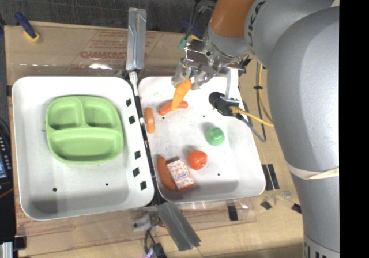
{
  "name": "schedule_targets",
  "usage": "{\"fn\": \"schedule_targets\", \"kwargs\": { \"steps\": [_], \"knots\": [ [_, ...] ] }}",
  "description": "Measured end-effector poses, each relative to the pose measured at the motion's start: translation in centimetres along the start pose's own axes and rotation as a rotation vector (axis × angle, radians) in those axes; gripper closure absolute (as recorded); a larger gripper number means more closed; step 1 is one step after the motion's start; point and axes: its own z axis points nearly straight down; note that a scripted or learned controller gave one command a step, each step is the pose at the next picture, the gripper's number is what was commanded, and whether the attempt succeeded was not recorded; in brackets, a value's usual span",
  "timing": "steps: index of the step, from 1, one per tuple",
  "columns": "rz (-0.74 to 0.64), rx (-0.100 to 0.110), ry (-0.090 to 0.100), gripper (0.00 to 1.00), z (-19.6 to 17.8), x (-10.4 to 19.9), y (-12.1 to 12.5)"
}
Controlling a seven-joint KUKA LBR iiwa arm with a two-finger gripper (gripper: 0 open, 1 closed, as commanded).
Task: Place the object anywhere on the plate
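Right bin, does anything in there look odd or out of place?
One thing: the sausage and the small box are crowded against the bin's near-left corner, touching. The carrot sits between the gripper's fingers, tilted. Nothing spilled.

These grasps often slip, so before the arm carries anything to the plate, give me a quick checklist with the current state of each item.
1. Carrot between the gripper fingers: ok, its top end sits between them.
2. Carrot lifted off the right bin floor: cannot tell, its lower tip hangs near another orange piece.
3. Green plate ready in the left bin: ok, all three compartments bare.
4. Path across the divider between the bins: ok, nothing stands above it.
5. Other items out of the way: ok, the green ball, tomato and box lie nearer the camera than the carrot.
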Motion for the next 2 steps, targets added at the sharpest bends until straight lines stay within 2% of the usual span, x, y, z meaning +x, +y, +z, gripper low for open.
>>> {"fn": "schedule_targets", "kwargs": {
  "steps": [1,2],
  "knots": [
    [0.031,-0.005,-0.002,1.0,3.8,5.5,-0.1],
    [0.012,-0.005,-0.002,1.0,4.9,14.2,-2.8]
  ]
}}
